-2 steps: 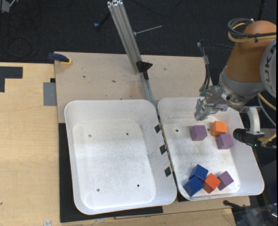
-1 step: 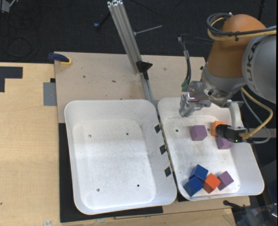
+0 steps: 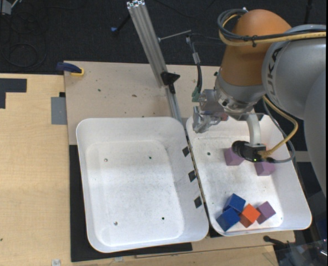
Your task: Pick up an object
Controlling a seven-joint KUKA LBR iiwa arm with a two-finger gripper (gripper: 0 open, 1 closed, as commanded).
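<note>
My gripper (image 3: 203, 122) hangs over the back left part of the right bin (image 3: 297, 204), near its far rim, with nothing visible between its tips. In that bin lie two purple blocks (image 3: 232, 157) (image 3: 265, 168) at mid-right. Near the front sit two blue blocks (image 3: 232, 210), an orange block (image 3: 249, 215) and another purple block (image 3: 266, 210), huddled close together. The arm's orange band (image 3: 258, 26) and grey body rise at the right.
The left bin (image 3: 86, 132) lies beside the right one, with a divider and black clips (image 3: 192, 175) between them. A slanted aluminium rail (image 3: 150, 43) stands behind the bins. A black cable (image 3: 277, 146) loops over the right bin.
</note>
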